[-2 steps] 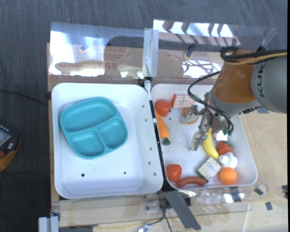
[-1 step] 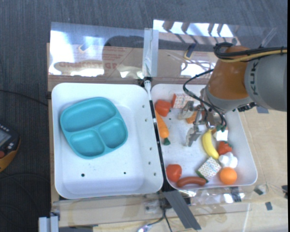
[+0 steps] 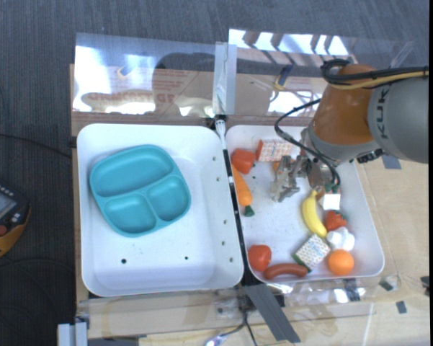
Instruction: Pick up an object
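My gripper (image 3: 284, 186) hangs low over the upper middle of the right bin (image 3: 367, 262), its metal fingers spread apart with nothing between them. Toy food lies around it: a red tomato (image 3: 242, 160) and a carrot (image 3: 243, 192) to its left, a pink checkered block (image 3: 274, 150) just behind it, a banana (image 3: 313, 215) to its right. Further forward lie a red round piece (image 3: 259, 255), a sausage (image 3: 285, 271), a checkered cube (image 3: 313, 251), an orange (image 3: 340, 262) and a white piece (image 3: 332, 202).
The left bin (image 3: 202, 265) holds a teal divided plate (image 3: 139, 189). Clear plastic walls stand behind both bins. A black handheld device (image 3: 0, 215) lies off the bench at the far left. The arm's orange band (image 3: 346, 117) is above the right bin's back corner.
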Motion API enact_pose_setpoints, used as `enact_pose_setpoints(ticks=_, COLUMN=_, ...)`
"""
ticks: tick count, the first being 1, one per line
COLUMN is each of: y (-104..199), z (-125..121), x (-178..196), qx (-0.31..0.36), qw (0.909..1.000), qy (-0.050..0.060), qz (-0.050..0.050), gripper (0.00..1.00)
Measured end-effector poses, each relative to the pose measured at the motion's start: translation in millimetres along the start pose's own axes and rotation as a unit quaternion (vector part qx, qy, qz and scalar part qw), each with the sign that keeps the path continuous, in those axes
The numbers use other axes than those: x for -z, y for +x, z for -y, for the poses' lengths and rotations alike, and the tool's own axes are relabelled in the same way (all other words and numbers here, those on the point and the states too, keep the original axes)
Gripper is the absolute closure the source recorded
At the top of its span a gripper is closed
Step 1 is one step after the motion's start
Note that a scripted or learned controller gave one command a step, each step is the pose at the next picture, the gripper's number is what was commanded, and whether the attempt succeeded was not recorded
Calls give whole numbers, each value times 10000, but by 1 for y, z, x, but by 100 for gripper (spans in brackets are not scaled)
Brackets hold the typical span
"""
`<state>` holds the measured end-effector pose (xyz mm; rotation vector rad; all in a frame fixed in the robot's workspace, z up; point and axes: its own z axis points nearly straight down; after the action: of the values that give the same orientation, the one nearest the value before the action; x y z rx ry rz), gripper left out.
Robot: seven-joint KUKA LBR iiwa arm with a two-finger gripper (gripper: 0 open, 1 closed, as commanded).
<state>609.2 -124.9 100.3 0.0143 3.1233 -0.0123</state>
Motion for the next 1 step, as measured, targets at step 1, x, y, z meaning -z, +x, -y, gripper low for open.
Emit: enact_pose_setpoints(ticks=1, y=0, z=0, x=0, qx=2, qw=10000, qy=-2, qz=-1, gripper=0)
